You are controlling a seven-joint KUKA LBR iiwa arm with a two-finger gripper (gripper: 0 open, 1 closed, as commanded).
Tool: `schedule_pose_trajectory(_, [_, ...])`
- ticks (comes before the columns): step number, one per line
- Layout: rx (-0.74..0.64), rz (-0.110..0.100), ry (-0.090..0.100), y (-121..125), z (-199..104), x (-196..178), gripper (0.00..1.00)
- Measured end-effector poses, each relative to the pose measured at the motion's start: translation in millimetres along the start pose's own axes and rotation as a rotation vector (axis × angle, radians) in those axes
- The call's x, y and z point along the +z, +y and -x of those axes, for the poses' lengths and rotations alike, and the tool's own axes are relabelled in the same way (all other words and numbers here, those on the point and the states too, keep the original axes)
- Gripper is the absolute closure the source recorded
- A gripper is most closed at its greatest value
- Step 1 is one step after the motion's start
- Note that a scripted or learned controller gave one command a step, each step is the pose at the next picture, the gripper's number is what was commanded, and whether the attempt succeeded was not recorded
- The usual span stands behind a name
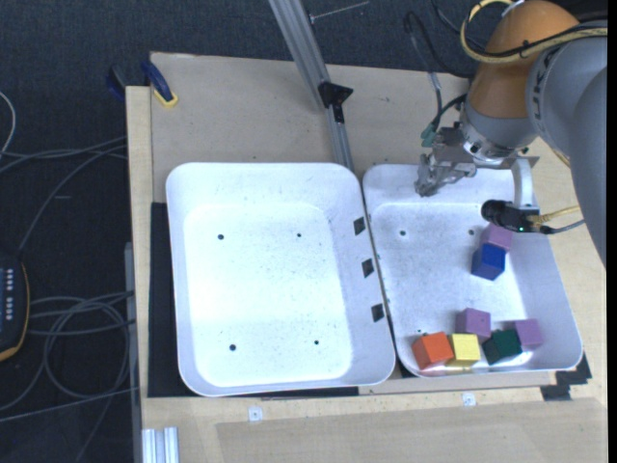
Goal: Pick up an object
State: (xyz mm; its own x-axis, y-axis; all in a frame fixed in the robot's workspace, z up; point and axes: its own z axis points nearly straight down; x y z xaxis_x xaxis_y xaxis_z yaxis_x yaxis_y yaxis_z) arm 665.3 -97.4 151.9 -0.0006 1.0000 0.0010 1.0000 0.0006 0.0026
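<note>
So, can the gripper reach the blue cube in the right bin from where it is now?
Probably yes. The gripper hangs over the right bin's far edge, and the blue cube stands alone on open floor nearby.

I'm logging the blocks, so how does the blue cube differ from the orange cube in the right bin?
The blue cube sits alone mid-bin, below the gripper; the orange cube sits at the near edge, left end of a row, touching the yellow cube. Colours differ. Both are small cubes in the right bin.
</note>
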Motion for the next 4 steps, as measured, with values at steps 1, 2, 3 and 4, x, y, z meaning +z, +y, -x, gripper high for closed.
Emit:
schedule_pose_trajectory(1, [-0.001,0.007,-0.002,1.9,-2.7,-65.7,1.00])
schedule_pose_trajectory(2, [-0.001,0.004,-0.002,3.4,-3.1,-103.5,1.00])
schedule_pose_trajectory(3, [-0.006,0.001,0.000,4.1,-61.3,-108.7,1.00])
schedule_pose_trajectory(4, [-0.007,-0.005,0.002,0.6,-119.0,-96.4,1.00])
